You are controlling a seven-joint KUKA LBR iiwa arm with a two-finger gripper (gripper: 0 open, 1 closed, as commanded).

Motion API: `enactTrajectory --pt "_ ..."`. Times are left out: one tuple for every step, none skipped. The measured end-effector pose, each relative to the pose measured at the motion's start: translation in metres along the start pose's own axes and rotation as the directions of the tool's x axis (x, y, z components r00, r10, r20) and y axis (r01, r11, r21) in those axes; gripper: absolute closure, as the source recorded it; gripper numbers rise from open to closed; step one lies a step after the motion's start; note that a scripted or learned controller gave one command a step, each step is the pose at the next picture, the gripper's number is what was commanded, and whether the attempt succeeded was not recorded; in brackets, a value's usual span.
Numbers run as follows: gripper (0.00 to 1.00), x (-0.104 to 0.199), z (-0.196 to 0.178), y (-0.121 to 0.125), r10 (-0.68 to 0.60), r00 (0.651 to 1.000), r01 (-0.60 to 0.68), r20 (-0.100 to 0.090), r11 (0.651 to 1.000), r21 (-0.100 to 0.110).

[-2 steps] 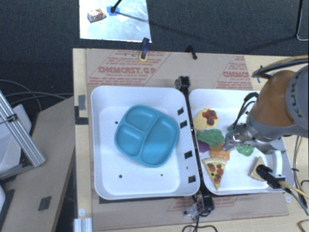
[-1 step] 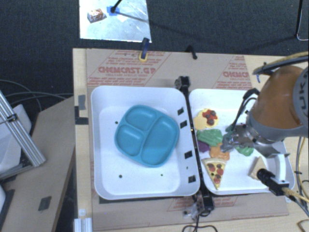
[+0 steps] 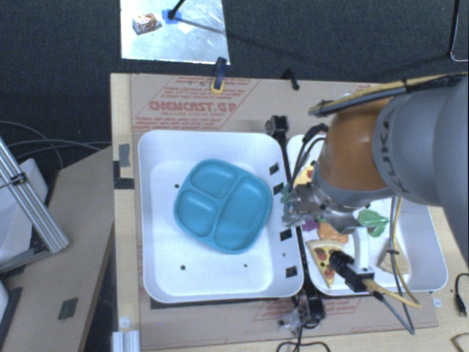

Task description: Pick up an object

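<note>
The right bin (image 3: 434,268) holds toy food. A pizza slice (image 3: 325,258) lies near its front left corner. An orange piece (image 3: 334,234) sits just behind it, and a green leafy piece (image 3: 373,219) lies further right. The grey arm with its orange band (image 3: 352,152) hangs over this bin and hides much of it. My gripper (image 3: 298,212) is low at the bin's left wall, by the divider between the bins. It is behind and to the left of the pizza slice. I see nothing held in it.
A blue divided plate (image 3: 223,205) lies in the middle of the left bin (image 3: 156,270). A small red and yellow piece (image 3: 308,173) peeks out by the arm at the right bin's back left. Black cables and a yellow rod (image 3: 396,293) run along the right bin's front.
</note>
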State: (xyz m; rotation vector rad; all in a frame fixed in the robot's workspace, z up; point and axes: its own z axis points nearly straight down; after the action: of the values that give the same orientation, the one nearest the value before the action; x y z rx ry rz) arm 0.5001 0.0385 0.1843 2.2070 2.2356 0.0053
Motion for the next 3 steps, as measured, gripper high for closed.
enactTrajectory --pt "1.0 -0.011 -0.117 -0.012 0.007 1.0 -0.007 0.001 1.0 -0.009" --pt "1.0 0.055 -0.1 -0.013 0.003 1.0 -0.003 0.0 1.0 0.002" --pt "1.0 0.123 -0.135 -0.012 0.001 1.0 -0.001 -0.001 1.0 -0.002"
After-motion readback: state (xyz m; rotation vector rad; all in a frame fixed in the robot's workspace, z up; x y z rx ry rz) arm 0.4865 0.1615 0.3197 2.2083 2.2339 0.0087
